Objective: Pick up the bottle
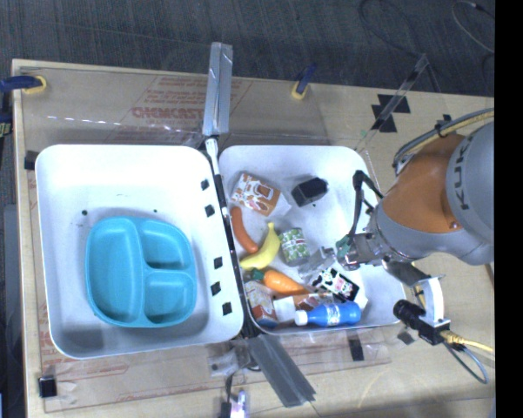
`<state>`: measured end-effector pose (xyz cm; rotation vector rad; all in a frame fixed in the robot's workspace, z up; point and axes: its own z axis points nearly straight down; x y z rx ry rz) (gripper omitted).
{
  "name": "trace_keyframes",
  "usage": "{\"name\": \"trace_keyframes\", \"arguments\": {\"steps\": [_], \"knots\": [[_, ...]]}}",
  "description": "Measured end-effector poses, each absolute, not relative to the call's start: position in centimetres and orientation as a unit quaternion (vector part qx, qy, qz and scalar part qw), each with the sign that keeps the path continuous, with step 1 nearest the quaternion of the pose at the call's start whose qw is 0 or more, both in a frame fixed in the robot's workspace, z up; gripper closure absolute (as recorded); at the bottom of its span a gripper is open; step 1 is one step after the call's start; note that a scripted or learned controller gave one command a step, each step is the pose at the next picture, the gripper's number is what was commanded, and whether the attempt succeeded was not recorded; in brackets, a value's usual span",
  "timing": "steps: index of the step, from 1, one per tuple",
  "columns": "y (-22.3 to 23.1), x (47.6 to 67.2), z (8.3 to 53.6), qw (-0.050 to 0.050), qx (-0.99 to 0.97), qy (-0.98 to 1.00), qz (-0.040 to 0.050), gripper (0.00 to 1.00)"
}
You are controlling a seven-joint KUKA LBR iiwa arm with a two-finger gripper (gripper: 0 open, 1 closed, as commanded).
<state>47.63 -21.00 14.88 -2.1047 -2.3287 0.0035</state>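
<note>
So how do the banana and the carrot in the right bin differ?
The banana is yellow and curved; the carrot is orange and straight. The banana stands nearly up-down in the view, while the carrot lies slanted below it, nearer the bottle. Both lie in the right bin, close to its left wall.

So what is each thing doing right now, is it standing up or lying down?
bottle: lying on its side, by the near wall of the right bin.
banana: lying flat.
carrot: lying flat.
blue tray: right way up, in the left bin.
gripper: low over the right bin.
</note>
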Motion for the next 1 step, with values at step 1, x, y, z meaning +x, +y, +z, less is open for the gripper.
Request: {"name": "trace_keyframes", "arguments": {"steps": [1], "knots": [[-21.09,47.63,15.41,0.001,-0.673,-0.74,0.0007,0.0]]}}
